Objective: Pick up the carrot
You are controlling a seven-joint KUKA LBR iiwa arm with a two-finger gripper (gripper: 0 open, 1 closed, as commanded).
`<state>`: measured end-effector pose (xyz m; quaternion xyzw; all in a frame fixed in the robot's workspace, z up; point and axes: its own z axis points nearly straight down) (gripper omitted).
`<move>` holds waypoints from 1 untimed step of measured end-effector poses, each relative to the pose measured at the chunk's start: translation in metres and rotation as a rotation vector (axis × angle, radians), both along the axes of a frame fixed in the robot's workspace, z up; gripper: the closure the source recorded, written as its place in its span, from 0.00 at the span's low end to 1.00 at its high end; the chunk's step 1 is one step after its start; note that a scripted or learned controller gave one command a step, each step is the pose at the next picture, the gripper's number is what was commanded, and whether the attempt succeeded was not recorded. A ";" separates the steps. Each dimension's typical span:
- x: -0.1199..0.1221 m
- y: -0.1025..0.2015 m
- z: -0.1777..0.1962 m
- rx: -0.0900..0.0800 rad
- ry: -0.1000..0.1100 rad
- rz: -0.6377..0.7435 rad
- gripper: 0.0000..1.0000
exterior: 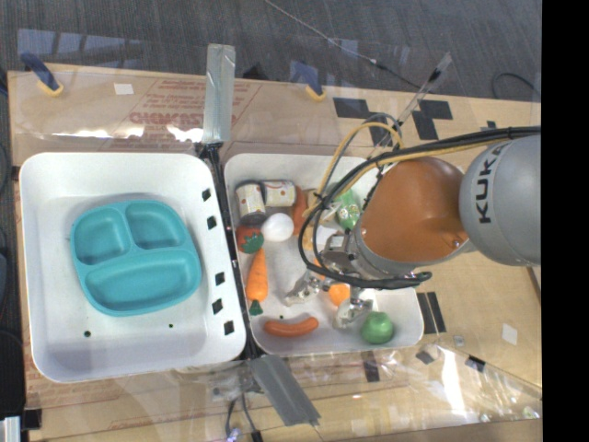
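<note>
The counter [110, 109] is covered with brown cardboard under clear plastic sheeting, and dark grey carpet lies beyond it. Two shallow white bins sit side by side. The left bin [55, 339] holds a teal divided plastic plate [135, 254]. The long orange carrot [258, 277] lies in the right bin [405, 334] near its left wall, above a red sausage [291, 326]. The metal claw [324, 299] stands spread over a small orange piece [339, 293], beside a green ball [377, 328].

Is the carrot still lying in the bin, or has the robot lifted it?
Still in the bin. The carrot lies flat on the right bin's floor by its left wall, apart from the hand.
</note>
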<state>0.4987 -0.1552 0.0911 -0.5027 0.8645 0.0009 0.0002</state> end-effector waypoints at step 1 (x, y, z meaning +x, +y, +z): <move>0.002 0.005 0.010 0.002 -0.002 0.013 1.00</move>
